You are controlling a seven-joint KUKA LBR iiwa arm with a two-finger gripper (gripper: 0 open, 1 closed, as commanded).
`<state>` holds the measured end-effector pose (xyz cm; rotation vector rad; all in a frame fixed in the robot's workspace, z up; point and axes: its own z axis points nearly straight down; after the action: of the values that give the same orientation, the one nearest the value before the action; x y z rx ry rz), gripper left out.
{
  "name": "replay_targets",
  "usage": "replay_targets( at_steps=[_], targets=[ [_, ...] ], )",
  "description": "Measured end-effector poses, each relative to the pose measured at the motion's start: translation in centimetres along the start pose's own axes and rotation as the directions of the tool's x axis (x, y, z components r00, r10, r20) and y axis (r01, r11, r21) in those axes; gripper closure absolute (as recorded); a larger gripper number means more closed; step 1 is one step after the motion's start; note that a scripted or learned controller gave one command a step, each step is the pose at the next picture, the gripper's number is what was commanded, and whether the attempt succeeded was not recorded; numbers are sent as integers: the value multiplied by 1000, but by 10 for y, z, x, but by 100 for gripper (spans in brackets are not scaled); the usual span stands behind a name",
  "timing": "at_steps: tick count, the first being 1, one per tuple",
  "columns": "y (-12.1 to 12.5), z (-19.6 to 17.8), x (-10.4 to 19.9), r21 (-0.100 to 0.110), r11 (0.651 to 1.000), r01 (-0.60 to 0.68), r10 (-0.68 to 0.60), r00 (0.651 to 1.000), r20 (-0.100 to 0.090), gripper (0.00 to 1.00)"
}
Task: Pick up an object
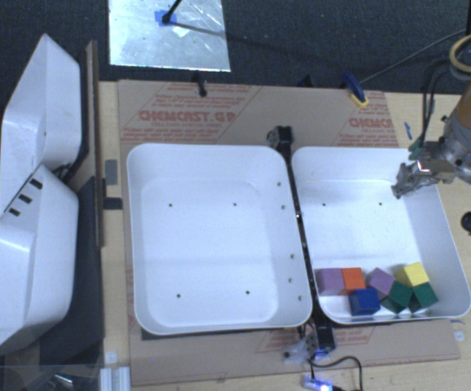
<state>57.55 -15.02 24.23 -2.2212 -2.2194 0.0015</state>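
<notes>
The small coloured cubes, among them an orange cube [353,278], a blue cube [365,300] and a yellow cube [415,274], lie crowded together and touching along the near wall of the right-hand shallow white plastic bin [358,194]. The grey arm's two-finger gripper [407,181] hangs over that bin's far right rim, well apart from them; whether its jaws are spread or pressed together I cannot tell. The likely trouble is the crowding: jaws descending there could land on a neighbour or the bin wall, nudging cubes aside and closing on nothing.
</notes>
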Motion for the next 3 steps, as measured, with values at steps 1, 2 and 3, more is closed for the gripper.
replay_targets(
  at_steps=[1, 2, 3],
  targets=[
    [-16, 52, -9, 1, 1000, 0, 0, 1000, 0, 100],
    [-15, 39, -8, -4, 1000, 1, -1, 1000, 1, 100],
    [41, -27, -32, -9, 1000, 2, -2, 1000, 2, 100]
  ],
)
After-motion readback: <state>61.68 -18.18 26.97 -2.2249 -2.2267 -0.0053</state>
